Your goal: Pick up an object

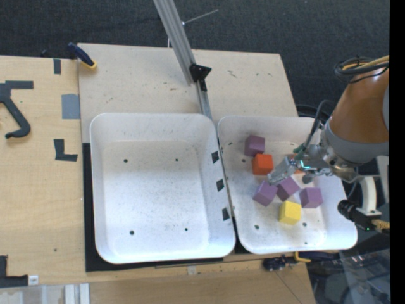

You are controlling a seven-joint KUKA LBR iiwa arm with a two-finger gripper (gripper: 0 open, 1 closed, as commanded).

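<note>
The right bin (253, 239) holds several small blocks. A purple cube (254, 145) lies toward the back, with an orange cube (263, 164) just in front of it. Three more purple blocks sit lower down (265, 193), (288, 187), (311, 197), and a yellow cube (290, 212) lies nearest the front. My gripper (285, 171) reaches in from the right, low over the bin, between the orange cube and the middle purple block. Nothing shows between its fingers.
The left bin (101, 132) sits beside the right one, sharing a raised middle wall (221, 182). A slanted metal rail (177, 37) crosses the back of the bench. The arm's orange band (357, 113) hangs over the right bin's right edge.
</note>
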